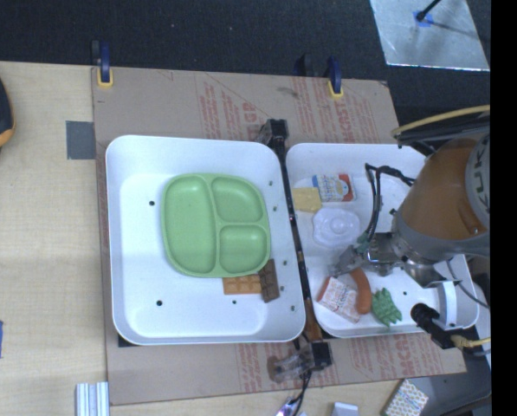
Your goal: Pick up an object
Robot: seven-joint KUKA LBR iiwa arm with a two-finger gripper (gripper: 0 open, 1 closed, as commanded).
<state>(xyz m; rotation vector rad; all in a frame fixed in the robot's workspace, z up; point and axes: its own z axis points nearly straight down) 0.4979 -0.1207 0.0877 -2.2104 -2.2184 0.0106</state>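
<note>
Tool: I am seeing the tool [368, 256] hanging low inside the right bin [414, 329], under the arm's orange band; I cannot tell its state, since the metal parts are blurring together from this angle.
Nearest thing: I am reading the orange carrot-like piece [362, 290] as the likeliest target; it is lying just beside the tool, toward the bin's near edge.
Long axis: it is running roughly from the tool toward the near rim, slightly slanted, narrower end toward the rim as far as I can judge.
Handling: I am judging it light, stiff and smooth, probably a plastic toy, so it may be sliding under a skewed pinch; I would be closing across its middle, square to the long axis.
Neighbours: a small printed packet [336, 295] is touching it on one side, a green leafy toy [384, 307] is sitting just on the other, so room is tight.
Further out: a clear round lid [337, 227], a yellow block [306, 199].
Left bin: a green divided plate [215, 224].
Counter: the counter [42, 258] is carrying both bins.
</note>
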